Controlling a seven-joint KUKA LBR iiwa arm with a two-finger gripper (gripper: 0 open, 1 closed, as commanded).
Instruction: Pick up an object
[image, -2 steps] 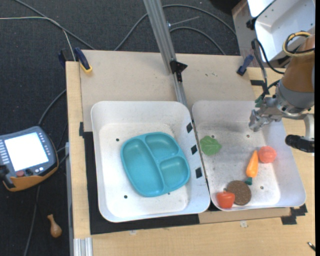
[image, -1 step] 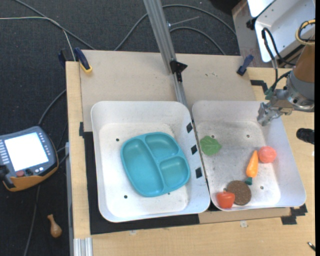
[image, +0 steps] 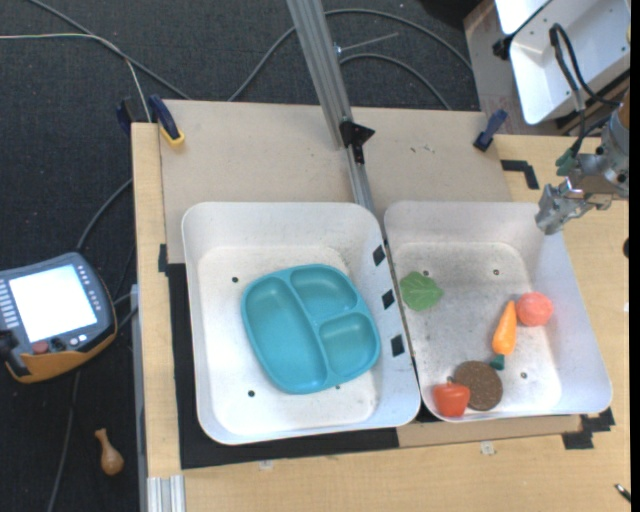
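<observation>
The right bin (image: 560, 395) holds several toy foods: a green lettuce leaf (image: 421, 292) near its left wall, an orange carrot (image: 504, 329), a pink ball (image: 535, 308), a brown round patty (image: 479, 385) and a red tomato piece (image: 451, 399) at the front. My gripper (image: 555, 213) hangs over the far right rim of that bin, up and right of the pink ball. Nothing shows between its tips.
A teal divided plate (image: 310, 326) lies in the left bin (image: 215, 400). A metal post (image: 330, 90) rises behind the bins. A teach pendant (image: 52, 312) sits off the bench at left. Blue clamps (image: 166, 122) grip the back edge.
</observation>
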